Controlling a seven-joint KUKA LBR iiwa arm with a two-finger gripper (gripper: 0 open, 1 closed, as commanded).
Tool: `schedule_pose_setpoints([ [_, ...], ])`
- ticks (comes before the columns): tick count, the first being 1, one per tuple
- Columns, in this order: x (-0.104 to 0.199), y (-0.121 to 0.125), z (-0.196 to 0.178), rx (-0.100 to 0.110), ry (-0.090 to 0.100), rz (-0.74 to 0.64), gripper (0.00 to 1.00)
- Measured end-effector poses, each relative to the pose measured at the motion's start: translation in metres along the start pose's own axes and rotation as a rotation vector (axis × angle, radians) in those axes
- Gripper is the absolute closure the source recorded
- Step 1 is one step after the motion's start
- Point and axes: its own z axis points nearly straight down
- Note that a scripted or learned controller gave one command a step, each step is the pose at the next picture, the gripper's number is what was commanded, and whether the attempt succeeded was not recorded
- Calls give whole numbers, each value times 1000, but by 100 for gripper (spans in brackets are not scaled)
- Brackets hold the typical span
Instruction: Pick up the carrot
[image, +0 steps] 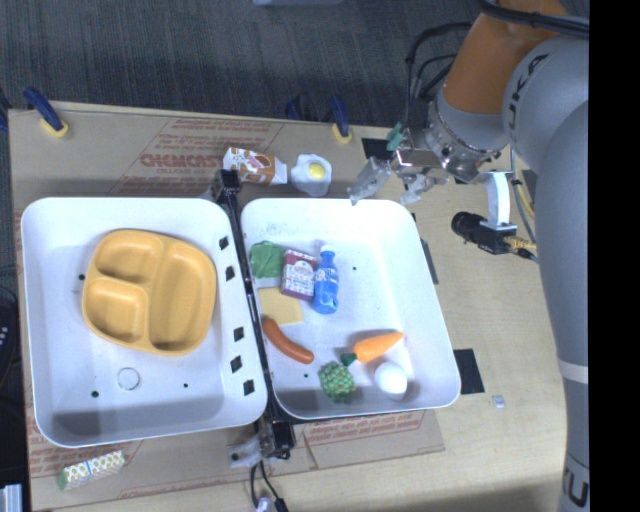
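The end effector hangs released, fingers spread, above the far rim of the right white bin, grasping nothing. At that bin's near end, the orange carrot with green top lies between a white egg and a green broccoli floret. Farther in lie a red sausage, a blue bottle and a maroon packet.

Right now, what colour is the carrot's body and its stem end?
The tapered toy carrot in the right white bin is orange, with a green stem end; seen in the camera view.
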Motion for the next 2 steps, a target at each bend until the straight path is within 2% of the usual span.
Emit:
schedule_pose_setpoints([
  [1, -29, -118, 124, 3, 1, 78, 0],
  [2, -20, -170, 184, -3, 0, 59, 0],
])
